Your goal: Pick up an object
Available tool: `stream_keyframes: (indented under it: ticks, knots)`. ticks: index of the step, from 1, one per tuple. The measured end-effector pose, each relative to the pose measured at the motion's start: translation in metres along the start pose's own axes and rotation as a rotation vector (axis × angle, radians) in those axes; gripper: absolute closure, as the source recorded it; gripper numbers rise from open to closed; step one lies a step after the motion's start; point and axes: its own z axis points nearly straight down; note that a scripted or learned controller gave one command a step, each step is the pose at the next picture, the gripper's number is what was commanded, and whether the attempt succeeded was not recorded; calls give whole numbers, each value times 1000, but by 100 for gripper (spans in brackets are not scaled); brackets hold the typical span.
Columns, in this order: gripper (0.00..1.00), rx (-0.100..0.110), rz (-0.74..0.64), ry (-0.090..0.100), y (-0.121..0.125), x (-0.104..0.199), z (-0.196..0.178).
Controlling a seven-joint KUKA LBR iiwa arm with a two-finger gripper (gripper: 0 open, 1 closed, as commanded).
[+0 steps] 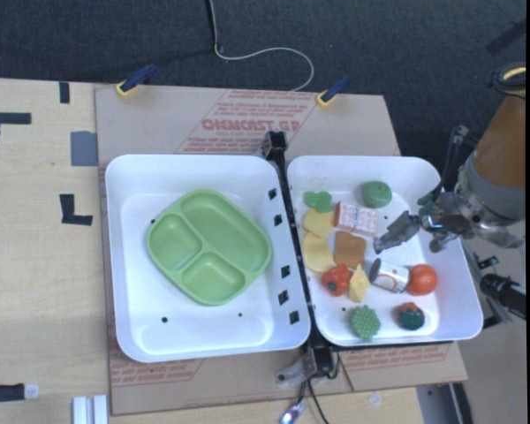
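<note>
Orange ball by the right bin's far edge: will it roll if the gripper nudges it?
Probably. The orange ball looks round and smooth, so a nudge could send it rolling. The small can touching its left may block that way. It looks like light toy food.

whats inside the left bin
The left bin holds a green divided plate lying flat with three compartments, nothing in them. Whatever bin floor lies under the plate is covered.
</note>
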Motion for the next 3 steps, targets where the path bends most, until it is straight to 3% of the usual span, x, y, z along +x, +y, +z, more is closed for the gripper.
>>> stream_keyframes:
  ticks: [3]
  knots:
    - [0, 8, 0, 2, -9, 14, 163]
